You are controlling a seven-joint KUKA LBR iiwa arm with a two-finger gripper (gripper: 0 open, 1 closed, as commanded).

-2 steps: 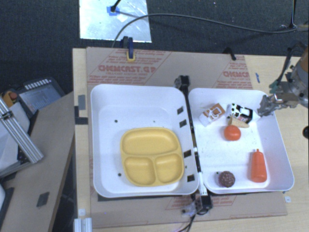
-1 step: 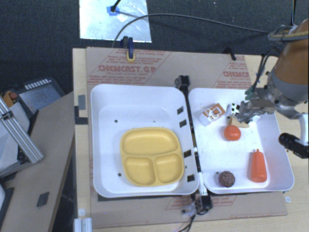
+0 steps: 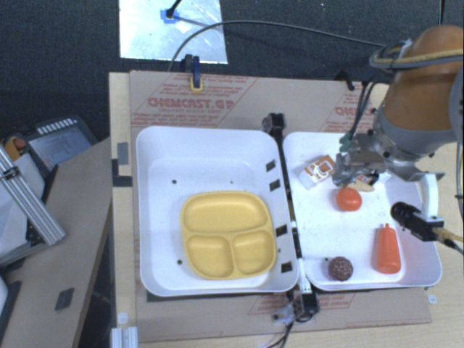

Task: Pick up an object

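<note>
Your gripper (image 3: 353, 167) hangs low over the right bin (image 3: 319, 249), near its far edge; you cannot tell its state. A red ball (image 3: 349, 199) lies just beneath, a small white carton (image 3: 317, 171) beside it. An orange bottle (image 3: 387, 249) and brown ball (image 3: 340, 268) sit nearer the front edge. The left bin (image 3: 156, 194) holds a yellow tray (image 3: 226, 233).

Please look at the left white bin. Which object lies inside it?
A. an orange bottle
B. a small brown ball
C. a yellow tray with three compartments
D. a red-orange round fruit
C. The yellow tray with three compartments lies in the left bin, while the orange bottle, the brown ball and the red-orange round fruit all lie in the right bin.
</note>
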